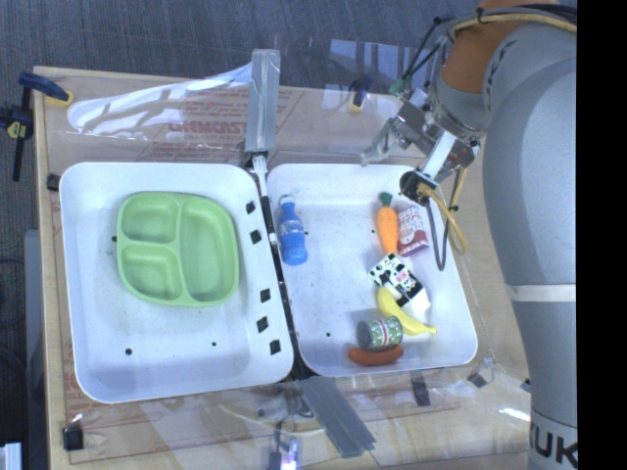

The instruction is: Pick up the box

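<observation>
A small red and white box (pixel 412 229) lies in the right bin (pixel 333 189), touching the right side of an orange carrot (pixel 388 228). A second small carton (pixel 398 278) with black and white cow patches lies just below them, next to a banana (pixel 407 317). My gripper (pixel 395 137) hangs over the far rim of the right bin, up and slightly left of the red and white box, apart from every object. Nothing shows in its grasp.
A blue bottle (pixel 291 231) lies by the right bin's left wall. A can (pixel 379 333) and a brown sausage (pixel 374 355) sit near the front rim. The left bin (pixel 88 341) holds a green divided plate (pixel 178 248). My arm fills the right side.
</observation>
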{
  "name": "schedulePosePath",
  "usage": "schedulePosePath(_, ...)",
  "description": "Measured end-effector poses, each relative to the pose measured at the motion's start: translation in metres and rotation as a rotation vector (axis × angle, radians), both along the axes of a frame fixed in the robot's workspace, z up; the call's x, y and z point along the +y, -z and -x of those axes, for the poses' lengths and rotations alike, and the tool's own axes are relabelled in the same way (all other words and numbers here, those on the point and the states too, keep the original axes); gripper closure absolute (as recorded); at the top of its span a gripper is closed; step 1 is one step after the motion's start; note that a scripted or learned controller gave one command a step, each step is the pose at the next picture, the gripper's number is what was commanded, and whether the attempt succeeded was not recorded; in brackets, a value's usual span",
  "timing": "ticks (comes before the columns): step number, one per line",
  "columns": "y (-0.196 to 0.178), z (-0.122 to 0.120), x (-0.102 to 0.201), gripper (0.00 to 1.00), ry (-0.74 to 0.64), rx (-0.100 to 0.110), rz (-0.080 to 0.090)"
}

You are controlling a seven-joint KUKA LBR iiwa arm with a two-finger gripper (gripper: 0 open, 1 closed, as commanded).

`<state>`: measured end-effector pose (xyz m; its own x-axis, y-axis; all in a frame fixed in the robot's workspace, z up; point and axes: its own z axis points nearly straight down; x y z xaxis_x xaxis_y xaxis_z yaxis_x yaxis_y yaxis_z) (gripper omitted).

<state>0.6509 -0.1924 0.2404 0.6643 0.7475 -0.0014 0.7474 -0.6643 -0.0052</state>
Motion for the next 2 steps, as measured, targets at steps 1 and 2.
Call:
schedulePosePath(1,-0.0142,0.0023,0.0077,0.0,-0.015,-0.001,0.001)
schedulePosePath(2,-0.0234,0.002,0.0097,1.0,-0.026,0.005,0.0)
